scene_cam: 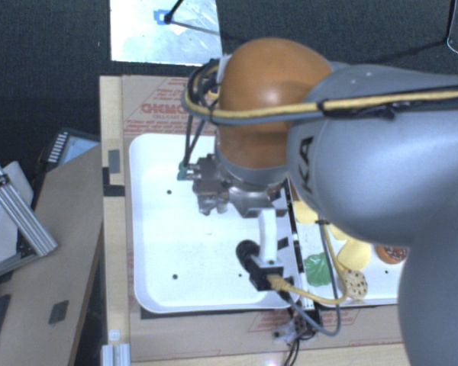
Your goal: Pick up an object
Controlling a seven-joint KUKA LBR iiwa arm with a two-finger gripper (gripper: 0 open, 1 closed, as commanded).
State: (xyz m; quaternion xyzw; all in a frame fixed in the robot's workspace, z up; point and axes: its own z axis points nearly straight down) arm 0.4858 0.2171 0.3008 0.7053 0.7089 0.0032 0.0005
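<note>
My gripper (pixel 211 198) hangs below the orange wrist band over the upper middle of the left white bin (pixel 159 284), close to its floor. I see nothing between it and the bin floor. The big grey arm hides most of the right bin (pixel 370 302). Along that bin's near left part lie a green object (pixel 315 269), a yellow object (pixel 354 253), a speckled tan disc (pixel 356 284) and a brown ring-shaped piece (pixel 390 254). They sit to the right of the gripper and nearer the front.
Both bins rest on a cardboard sheet (pixel 156 105) with red print. An aluminium rail (pixel 15 208) and a tan board (pixel 57 280) lie to the left. A shiny sheet (pixel 164 21) lies beyond the bins on dark carpet.
</note>
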